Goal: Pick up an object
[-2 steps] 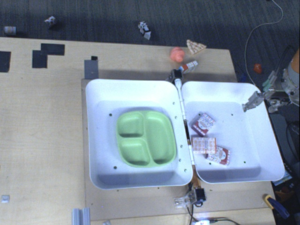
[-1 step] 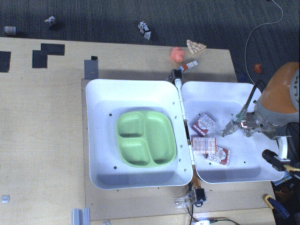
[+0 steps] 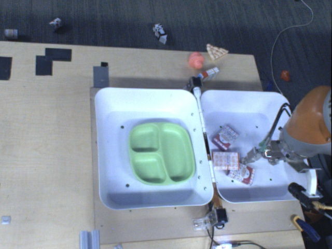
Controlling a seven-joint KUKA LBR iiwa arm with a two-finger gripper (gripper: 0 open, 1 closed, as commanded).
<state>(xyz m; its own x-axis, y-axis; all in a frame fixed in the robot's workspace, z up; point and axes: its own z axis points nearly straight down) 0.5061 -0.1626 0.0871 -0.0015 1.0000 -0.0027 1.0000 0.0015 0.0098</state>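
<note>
Below, dark carpet (image 3: 104, 9) borders my pale wooden worktop (image 3: 46, 154), carrying two white bins: the left bin (image 3: 111, 139) holds a green divided tray (image 3: 162, 153), the right bin (image 3: 270, 105) three small packets (image 3: 226, 160). My fingers (image 3: 255, 154) hover beside them; whether they're parted, I cannot tell.

One fixed camera above the bench (image 3: 46, 139) — looking down, slanted, on both bins (image 3: 109, 139).
</note>
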